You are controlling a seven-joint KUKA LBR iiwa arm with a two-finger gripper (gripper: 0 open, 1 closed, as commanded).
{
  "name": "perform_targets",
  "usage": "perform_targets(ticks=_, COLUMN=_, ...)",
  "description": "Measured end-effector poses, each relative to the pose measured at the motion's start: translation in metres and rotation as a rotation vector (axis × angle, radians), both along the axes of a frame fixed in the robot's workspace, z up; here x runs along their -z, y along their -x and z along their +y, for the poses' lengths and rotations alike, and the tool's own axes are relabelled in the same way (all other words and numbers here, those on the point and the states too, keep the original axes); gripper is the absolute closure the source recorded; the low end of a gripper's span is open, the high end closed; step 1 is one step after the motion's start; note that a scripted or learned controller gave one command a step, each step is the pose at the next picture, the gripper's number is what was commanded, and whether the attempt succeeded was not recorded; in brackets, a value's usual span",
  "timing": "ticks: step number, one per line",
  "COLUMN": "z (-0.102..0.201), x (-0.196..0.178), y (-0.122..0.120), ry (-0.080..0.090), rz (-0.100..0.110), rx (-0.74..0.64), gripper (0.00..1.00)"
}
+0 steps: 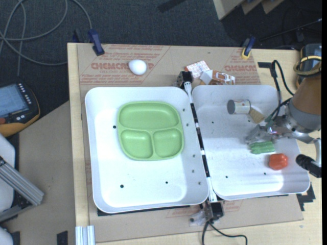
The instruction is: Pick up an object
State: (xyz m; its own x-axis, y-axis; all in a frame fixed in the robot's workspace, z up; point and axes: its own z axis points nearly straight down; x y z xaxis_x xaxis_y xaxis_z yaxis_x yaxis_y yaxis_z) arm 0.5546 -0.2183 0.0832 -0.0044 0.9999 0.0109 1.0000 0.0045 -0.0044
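While the grey arm with its orange band reaches in from three o'clock, the tool (259, 132) sits low in the right-hand shallow white bin (225, 182), so the step in hand looks like the descent toward a grasp, with nothing yet lifted. Whether the tool is apart or together cannot be told at this slant; the metal parts blur together.

From the one camera above the tabletop (153, 55), the likeliest target is the small green ridged plastic object (262, 147), lying flat on the bin floor just at the tool's six o'clock, close to touching. A round orange-red plastic object (278, 161) rests near it toward five o'clock, and a grey cylinder (238, 106) lies on its side toward eleven o'clock, well apart.

A pale green divided plastic tray (150, 129) occupies the left-hand white bin (102, 177).

Next, the tool would need to centre over the green piece and straddle it before closing, keeping clear of the orange-red one.
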Motion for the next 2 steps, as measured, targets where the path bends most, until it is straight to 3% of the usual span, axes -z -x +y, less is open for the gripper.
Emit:
perform_targets(ticks=1, z=0.0447, x=-0.001, y=0.0342, ry=0.01, rz=-0.003, rx=0.004, gripper=0.0)
perform_targets(ticks=2, z=0.0443, x=-0.0109, y=0.0338, ry=0.01, rz=-0.005, rx=0.005, gripper=1.0)
